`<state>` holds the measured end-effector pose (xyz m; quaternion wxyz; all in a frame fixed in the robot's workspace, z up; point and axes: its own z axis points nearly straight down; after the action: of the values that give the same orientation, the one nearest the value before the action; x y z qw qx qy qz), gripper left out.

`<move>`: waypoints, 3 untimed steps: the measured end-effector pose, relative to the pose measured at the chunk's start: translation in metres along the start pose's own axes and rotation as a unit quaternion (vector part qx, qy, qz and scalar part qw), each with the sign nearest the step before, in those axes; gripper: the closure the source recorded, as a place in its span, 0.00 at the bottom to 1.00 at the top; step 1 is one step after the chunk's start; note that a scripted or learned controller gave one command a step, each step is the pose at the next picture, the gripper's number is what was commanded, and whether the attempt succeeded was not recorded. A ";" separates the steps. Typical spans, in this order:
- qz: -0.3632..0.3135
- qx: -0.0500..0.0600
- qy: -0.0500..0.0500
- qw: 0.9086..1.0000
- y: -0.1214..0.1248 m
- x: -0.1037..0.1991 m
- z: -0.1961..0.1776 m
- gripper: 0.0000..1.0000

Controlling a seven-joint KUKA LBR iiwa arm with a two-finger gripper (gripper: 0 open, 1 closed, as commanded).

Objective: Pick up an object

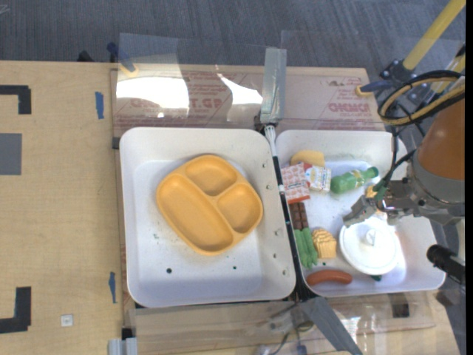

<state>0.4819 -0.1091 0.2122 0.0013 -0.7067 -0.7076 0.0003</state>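
Leftmost, a yellow three-compartment plastic plate (pixel 210 203) lies alone in the left white bin (pixel 140 272), well apart from the arm. Across the divider, the right white bin (pixel 421 276) holds the clutter: a red-and-white snack packet (pixel 295 183) and a dark brown chocolate bar (pixel 298 215) along its left wall, a green toy vegetable (pixel 305 245) and a yellow corn-like piece (pixel 324 242) below them, and a red toy sausage (pixel 329 276) near the front rim. Farther right lie a yellow rounded toy (pixel 308 157), a small juice-box carton (pixel 320 176) and a green plastic bottle (pixel 352 180), its long axis running left to right. A white round lidded pot (pixel 370 247) sits low in the bin, just beneath the two-finger gripper (pixel 369 205). The bottle, judged the likeliest target, lies just up and left of the fingertips; the pot is as near on the lower side. Whether the fingers are spread or closed cannot be told: they blur against the wrist. The arm's orange band (pixel 448 146) is cut off at the frame's right.
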 end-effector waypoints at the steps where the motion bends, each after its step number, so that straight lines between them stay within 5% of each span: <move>1: -0.048 -0.003 -0.001 0.999 -0.001 0.015 0.076 0.00; 2: -0.273 -0.003 -0.001 0.962 0.021 0.013 0.124 0.00; 3: -0.272 -0.008 -0.003 0.962 0.024 0.013 0.113 1.00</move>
<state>0.5055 -0.0961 0.0994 -0.0063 -0.4873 -0.8732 -0.0031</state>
